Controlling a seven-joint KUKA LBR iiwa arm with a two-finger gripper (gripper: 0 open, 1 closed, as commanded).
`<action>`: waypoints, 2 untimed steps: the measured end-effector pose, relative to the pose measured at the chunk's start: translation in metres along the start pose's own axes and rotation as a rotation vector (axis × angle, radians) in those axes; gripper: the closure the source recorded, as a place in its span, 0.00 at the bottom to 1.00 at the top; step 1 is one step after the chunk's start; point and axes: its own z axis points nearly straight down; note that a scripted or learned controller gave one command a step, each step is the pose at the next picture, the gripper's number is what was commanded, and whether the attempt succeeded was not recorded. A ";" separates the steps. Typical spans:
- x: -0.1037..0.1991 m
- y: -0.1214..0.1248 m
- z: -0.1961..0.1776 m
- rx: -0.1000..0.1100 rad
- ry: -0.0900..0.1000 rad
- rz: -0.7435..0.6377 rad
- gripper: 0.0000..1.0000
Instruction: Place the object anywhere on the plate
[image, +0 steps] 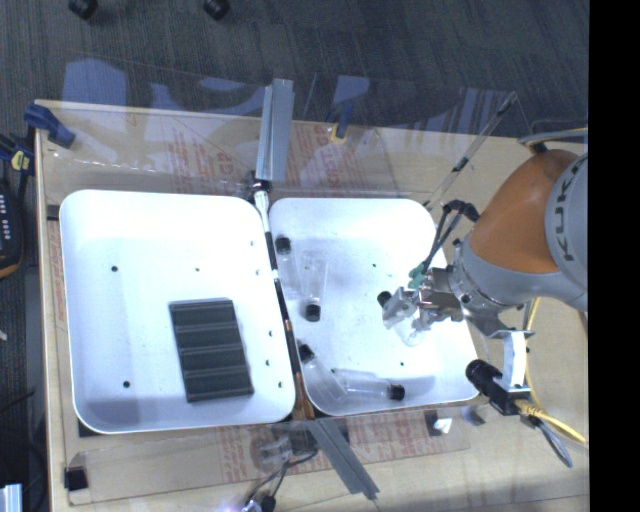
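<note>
Camera view has my pincer (400, 308) over the right bin (350, 215), toward its right edge; whether it grips anything I cannot tell. The dark ridged plate (210, 348) lies leftward in the left bin (100, 215), long axis running near-to-far.

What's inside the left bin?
The left bin holds a dark ridged plate, lying flat on its floor. Whatever is under the plate is covered.
</note>
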 end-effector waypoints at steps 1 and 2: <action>0.066 0.050 0.052 0.003 0.001 0.003 1.00; 0.147 0.077 0.028 0.003 0.002 0.192 1.00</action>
